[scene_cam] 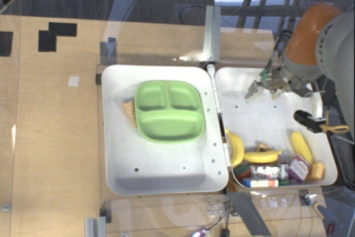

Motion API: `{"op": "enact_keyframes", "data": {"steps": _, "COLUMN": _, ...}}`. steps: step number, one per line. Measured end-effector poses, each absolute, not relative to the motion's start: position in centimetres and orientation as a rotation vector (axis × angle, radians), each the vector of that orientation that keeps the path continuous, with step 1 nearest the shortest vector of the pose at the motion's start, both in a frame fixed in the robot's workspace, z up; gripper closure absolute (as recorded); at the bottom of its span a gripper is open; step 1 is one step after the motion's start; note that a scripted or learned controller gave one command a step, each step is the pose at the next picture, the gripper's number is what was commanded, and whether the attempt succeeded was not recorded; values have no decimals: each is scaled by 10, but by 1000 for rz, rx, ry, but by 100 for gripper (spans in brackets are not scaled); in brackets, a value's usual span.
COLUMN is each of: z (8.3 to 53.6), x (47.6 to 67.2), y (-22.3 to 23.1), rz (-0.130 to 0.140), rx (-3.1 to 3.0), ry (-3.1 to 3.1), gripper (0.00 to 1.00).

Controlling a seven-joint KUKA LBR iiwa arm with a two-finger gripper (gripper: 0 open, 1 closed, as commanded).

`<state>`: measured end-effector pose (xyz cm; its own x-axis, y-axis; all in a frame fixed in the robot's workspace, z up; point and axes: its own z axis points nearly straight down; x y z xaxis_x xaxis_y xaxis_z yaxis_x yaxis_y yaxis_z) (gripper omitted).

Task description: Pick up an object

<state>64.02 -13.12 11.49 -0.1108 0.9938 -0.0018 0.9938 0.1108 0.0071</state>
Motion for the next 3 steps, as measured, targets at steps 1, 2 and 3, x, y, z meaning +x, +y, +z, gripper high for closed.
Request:
{"op": "enact_keyframes", "data": {"steps": 1, "z": 134, "x": 572, "y": -170, "rz": 4, "rx": 2256, "ry": 2180, "gripper": 0}}
{"op": "enact_keyframes", "data": {"steps": 2, "z": 99, "x": 498, "y": -175, "rz": 10, "rx": 2260, "ry": 2181, "gripper": 0}}
{"op": "enact_keyframes", "data": {"steps": 3, "z": 93, "x": 494, "y": -137, "rz": 16, "rx": 2002, "ry": 2385, "gripper": 0}}
